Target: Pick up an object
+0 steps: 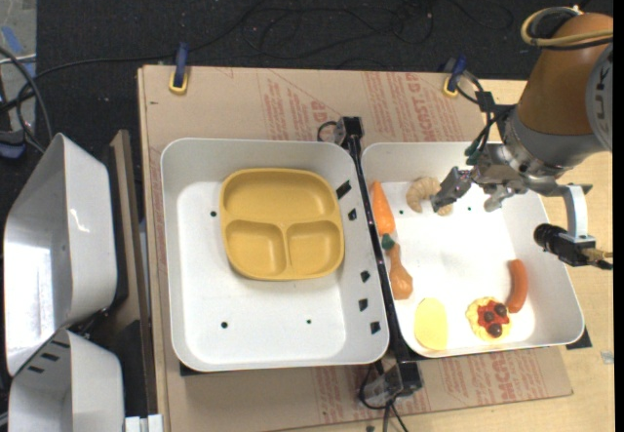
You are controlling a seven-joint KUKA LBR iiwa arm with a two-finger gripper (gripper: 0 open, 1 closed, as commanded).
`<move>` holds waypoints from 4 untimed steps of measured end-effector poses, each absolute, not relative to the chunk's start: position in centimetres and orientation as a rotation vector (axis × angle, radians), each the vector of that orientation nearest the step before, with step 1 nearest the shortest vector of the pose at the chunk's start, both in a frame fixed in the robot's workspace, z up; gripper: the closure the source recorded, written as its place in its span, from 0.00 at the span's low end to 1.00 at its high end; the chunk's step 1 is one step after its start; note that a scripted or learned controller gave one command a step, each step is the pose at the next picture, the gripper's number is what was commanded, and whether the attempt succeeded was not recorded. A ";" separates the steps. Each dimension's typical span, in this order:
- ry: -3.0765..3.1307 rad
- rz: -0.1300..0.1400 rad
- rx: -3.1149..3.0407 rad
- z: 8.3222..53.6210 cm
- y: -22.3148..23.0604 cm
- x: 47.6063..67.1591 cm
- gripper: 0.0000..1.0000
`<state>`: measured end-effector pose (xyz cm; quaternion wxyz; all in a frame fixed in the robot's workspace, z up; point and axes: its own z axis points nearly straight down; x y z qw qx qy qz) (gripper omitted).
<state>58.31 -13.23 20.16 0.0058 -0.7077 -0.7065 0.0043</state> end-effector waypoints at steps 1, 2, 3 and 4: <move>-2.222 0.000 -2.220 21.0 -13.2 58.6 0.00; -2.219 0.004 -2.220 15.5 -13.3 59.6 0.00; -2.216 0.005 -2.221 9.8 -14.3 59.4 0.00; -2.219 0.001 -2.222 9.2 -14.2 59.4 0.00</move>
